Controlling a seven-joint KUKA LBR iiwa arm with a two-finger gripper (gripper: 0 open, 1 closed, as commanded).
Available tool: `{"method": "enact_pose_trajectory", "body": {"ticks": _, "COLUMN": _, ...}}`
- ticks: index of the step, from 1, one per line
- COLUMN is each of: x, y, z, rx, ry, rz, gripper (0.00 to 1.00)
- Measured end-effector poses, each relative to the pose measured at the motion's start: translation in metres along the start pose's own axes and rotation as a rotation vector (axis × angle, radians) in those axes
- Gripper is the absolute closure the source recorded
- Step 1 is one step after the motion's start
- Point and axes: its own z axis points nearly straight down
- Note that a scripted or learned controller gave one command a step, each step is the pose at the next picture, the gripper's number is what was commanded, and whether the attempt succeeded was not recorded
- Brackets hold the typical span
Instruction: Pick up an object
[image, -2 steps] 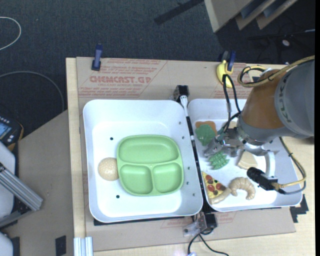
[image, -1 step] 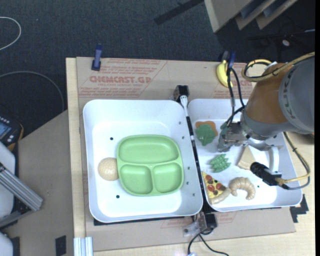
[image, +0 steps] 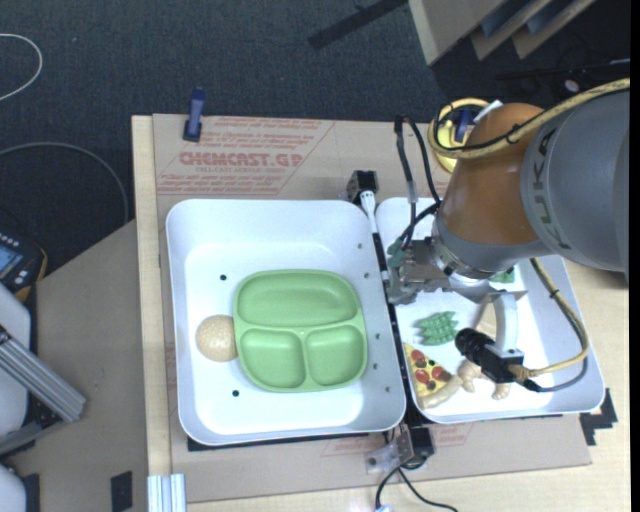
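Note:
My gripper (image: 412, 272) hangs under the grey and orange wrist (image: 495, 190), low over the left side of the right bin (image: 588, 375), close to the wall between the two bins. Just below it in that bin lie a green leafy toy (image: 436, 326), a pizza slice toy (image: 428, 375) and a small beige toy (image: 468, 378). The arm hides most of that bin's upper part. In the left bin (image: 190, 300) sits a green divided plate (image: 300, 328), with a round beige bun (image: 215, 338) touching its left edge.
A black connector with a yellow cable (image: 490, 356) hangs from the arm over the right bin's small toys. Both bins rest on a cardboard sheet (image: 250, 150). A yellow cable coil (image: 455, 125) lies behind the right bin.

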Motion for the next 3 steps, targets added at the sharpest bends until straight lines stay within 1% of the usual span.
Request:
{"method": "enact_pose_trajectory", "body": {"ticks": 1, "x": 0.044, "y": -0.047, "z": -0.105, "rx": -0.002, "ry": -0.001, "rz": 0.004, "gripper": 1.0}}
{"method": "enact_pose_trajectory", "body": {"ticks": 2, "x": 0.04, "y": -0.013, "z": -0.009, "rx": 0.016, "ry": -0.005, "rz": 0.013, "gripper": 1.0}}
{"method": "enact_pose_trajectory", "body": {"ticks": 3, "x": 0.041, "y": -0.048, "z": -0.047, "rx": 0.011, "ry": -0.003, "rz": 0.012, "gripper": 1.0}}
